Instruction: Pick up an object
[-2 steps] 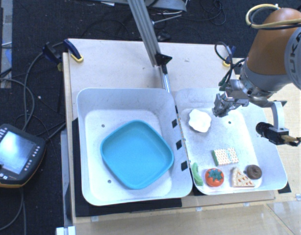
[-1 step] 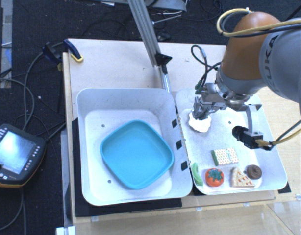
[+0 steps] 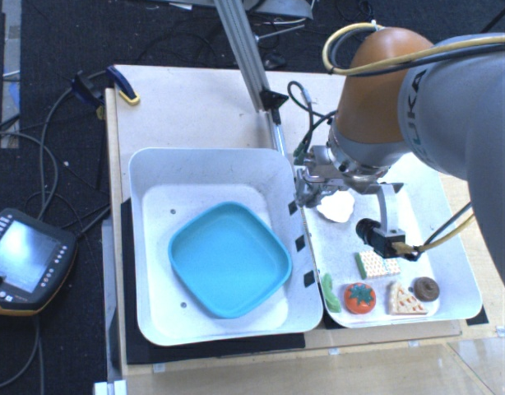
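We count two white bins: the left bin [image 3: 145,220] holds one glossy blue square plate [image 3: 229,258]. The right bin [image 3: 458,290] holds six small toys, among them a round red tomato [image 3: 359,297], a triangular pizza slice [image 3: 405,299] and a ringed chocolate doughnut [image 3: 425,288]. The gripper [image 3: 317,189] hangs over that bin's far end beside a white piece [image 3: 337,209]; whether its fingers are apart, we cannot tell.
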### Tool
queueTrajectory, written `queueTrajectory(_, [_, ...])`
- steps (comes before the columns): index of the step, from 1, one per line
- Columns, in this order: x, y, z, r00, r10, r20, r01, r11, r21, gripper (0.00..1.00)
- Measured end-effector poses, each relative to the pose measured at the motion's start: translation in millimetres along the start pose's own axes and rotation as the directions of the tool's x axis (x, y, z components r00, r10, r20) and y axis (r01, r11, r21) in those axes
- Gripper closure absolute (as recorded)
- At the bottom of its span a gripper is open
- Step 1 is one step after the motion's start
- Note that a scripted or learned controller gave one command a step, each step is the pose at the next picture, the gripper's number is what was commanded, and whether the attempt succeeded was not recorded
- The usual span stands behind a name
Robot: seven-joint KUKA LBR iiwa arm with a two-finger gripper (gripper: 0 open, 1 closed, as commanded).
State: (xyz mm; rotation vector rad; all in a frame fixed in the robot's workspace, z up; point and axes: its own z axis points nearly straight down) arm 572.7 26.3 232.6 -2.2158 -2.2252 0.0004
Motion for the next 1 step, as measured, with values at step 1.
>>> queueTrajectory(1, [55.4, 1.0, 5.9, 1.000, -0.001, 0.000, 0.001, 1.000, 0.000, 1.00])
